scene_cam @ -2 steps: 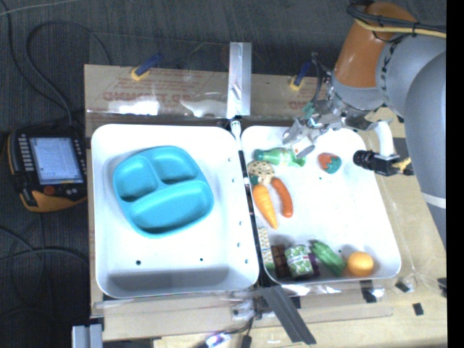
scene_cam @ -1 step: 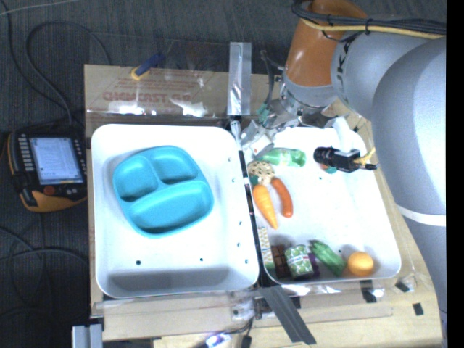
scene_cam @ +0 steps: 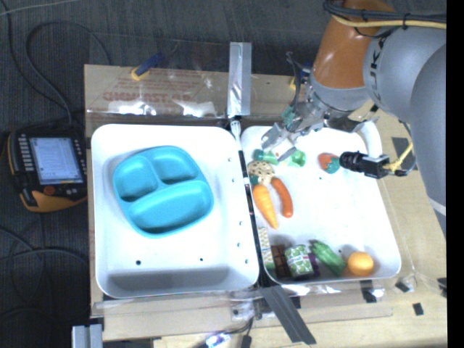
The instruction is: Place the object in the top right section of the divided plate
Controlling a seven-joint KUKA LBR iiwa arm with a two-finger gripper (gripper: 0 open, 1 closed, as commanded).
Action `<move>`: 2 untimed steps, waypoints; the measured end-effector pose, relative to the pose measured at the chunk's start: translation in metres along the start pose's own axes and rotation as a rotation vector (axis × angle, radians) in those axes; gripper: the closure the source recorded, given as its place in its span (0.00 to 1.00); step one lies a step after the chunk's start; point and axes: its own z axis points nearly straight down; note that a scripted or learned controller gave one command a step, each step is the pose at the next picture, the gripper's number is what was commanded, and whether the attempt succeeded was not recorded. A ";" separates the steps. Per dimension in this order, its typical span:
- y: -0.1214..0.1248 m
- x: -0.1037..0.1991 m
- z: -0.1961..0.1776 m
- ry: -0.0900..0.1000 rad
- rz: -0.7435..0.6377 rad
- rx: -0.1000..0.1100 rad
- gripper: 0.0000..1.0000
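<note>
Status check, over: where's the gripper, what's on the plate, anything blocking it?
Gripper low over right bin's top-left corner, by small green pieces. Blue divided plate in left bin, nothing in its sections. No obstruction seen.

Wooden bench (scene_cam: 101, 85) seen from above, two shallow white bins set side by side on it, left bin (scene_cam: 109, 267) and right bin (scene_cam: 384, 223) touching along their inner edges, clear plastic sheet (scene_cam: 167, 89) laid behind them
</note>
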 end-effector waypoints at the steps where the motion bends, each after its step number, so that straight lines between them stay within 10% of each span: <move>1: 0.049 0.056 0.033 -0.001 -0.226 0.000 1.00; 2: 0.049 0.056 0.032 -0.001 -0.226 -0.001 0.00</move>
